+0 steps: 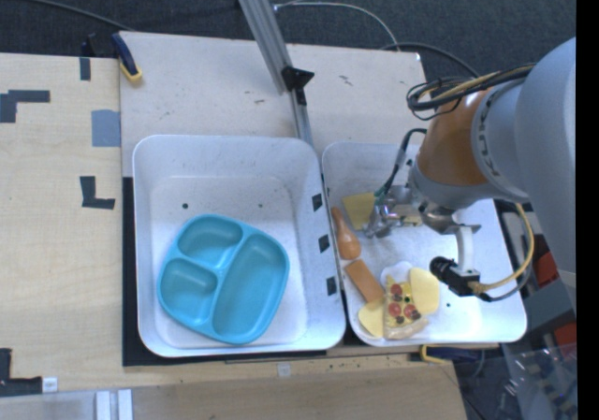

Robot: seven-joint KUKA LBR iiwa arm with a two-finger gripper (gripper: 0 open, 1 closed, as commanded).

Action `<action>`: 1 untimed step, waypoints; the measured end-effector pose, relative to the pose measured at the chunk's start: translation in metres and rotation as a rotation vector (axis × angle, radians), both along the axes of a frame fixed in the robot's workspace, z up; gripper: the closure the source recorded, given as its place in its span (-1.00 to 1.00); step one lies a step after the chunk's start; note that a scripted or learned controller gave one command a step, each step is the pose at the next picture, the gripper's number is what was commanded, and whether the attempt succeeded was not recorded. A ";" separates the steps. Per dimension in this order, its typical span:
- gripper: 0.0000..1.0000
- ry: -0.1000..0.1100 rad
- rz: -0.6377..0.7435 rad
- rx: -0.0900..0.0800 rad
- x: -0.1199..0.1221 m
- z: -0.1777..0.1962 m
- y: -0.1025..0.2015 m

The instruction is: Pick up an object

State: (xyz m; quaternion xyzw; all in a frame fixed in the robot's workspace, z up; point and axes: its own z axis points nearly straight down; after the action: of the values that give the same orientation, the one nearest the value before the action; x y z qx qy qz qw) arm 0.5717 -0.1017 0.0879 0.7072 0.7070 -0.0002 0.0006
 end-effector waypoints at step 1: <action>1.00 -0.001 0.003 0.001 0.039 0.001 0.001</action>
State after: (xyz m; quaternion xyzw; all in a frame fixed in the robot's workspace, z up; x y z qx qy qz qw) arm 0.6106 -0.1010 0.0885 0.7063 0.7080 0.0005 0.0003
